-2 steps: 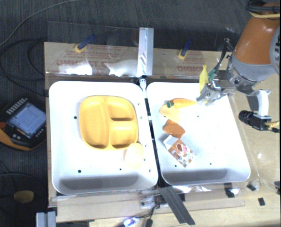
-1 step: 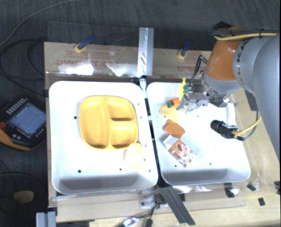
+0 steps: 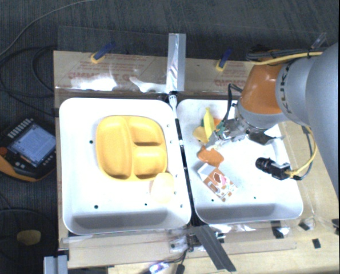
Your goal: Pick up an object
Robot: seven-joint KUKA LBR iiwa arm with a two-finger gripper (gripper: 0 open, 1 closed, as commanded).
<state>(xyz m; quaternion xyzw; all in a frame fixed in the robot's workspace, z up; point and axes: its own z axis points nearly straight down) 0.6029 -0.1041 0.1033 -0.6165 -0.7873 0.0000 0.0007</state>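
2 white bins point(image 3: 72, 210) sit side by side. The left bin holds 1 yellow divided tray point(image 3: 130, 146) and 1 pale round piece point(image 3: 163, 186). The right bin holds 1 yellow banana-like item point(image 3: 206, 125), 1 orange block point(image 3: 210, 155) and 1 small patterned packet point(image 3: 217, 182).

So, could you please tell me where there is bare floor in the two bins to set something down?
Left bin: a bare strip along its near wall, in front of the yellow divided tray. Right bin: bare at its near right corner, beyond the small carton. Crowded around the claw, by the yellow item and orange item.
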